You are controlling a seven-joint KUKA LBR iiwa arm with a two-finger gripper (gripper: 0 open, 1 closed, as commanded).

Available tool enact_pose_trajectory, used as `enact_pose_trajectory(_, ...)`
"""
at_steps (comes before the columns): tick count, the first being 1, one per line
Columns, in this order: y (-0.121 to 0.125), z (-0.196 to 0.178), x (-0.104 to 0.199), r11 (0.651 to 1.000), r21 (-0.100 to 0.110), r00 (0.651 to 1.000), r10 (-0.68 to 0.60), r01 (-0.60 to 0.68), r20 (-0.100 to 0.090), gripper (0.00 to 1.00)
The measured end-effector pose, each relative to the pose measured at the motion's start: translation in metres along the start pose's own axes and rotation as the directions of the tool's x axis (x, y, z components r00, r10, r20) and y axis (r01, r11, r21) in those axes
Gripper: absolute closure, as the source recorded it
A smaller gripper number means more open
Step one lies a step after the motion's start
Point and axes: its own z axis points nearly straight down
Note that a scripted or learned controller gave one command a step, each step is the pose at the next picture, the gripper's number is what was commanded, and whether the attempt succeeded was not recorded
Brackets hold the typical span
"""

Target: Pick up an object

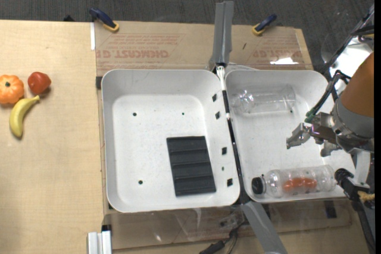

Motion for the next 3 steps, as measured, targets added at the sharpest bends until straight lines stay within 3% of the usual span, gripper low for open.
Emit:
enact_pose_trajectory(1,0.066,0.04,-0.018,0.998,0.003,0.998,-0.059,0.059,0.0,0.0)
enact_pose_trajectory(2,0.139,0.078,0.0,0.998,0.01,0.998,-0.068,0.068,0.0,0.0)
enact_pose_trajectory(3,0.162,0.092,0.012,0.995,0.084,0.998,-0.055,0.053,0.015,0.0)
